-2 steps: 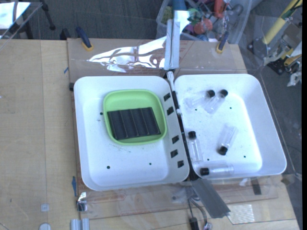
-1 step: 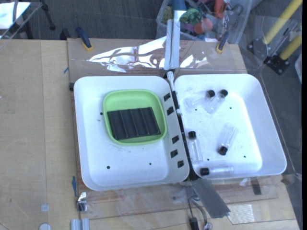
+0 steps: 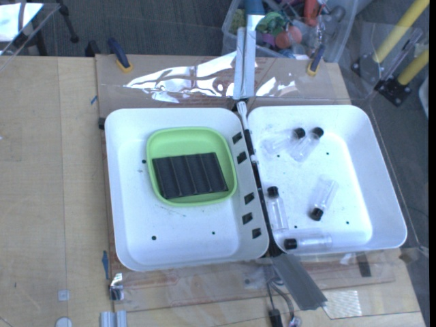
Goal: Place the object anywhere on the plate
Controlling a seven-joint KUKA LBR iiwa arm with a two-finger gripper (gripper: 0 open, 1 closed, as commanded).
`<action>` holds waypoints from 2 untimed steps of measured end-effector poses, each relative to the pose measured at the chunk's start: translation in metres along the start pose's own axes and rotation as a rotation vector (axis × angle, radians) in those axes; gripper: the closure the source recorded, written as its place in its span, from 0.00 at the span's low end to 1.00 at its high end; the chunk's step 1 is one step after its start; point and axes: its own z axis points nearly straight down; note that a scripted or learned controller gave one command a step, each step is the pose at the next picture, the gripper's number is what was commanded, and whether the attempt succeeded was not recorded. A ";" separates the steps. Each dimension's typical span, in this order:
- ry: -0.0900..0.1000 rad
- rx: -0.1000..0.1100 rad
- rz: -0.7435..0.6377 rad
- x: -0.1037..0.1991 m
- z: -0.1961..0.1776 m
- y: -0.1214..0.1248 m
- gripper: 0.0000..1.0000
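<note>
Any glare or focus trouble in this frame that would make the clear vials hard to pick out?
Camera view: strong glare on the crinkled clear sheet behind the bins; lighting on the bench is even, with soft shadows; focus is slightly soft throughout. The clear vials nearly vanish against the right bin, read mostly by their black caps. The green plate and the dark ridged object on it stand out well in the left bin.

A light wooden bench (image 3: 48, 182) carried two shallow white bins side by side, touching along their inner edges. The left bin (image 3: 129, 244) sat toward nine o'clock, the right bin (image 3: 371, 210) toward three o'clock. A crinkled sheet of clear plastic (image 3: 197, 84) lay on the bench at twelve o'clock, just behind the bins.
</note>
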 end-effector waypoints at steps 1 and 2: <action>-0.002 0.003 0.130 -0.006 0.000 0.001 0.00; 0.001 0.002 0.262 -0.006 0.000 0.002 0.00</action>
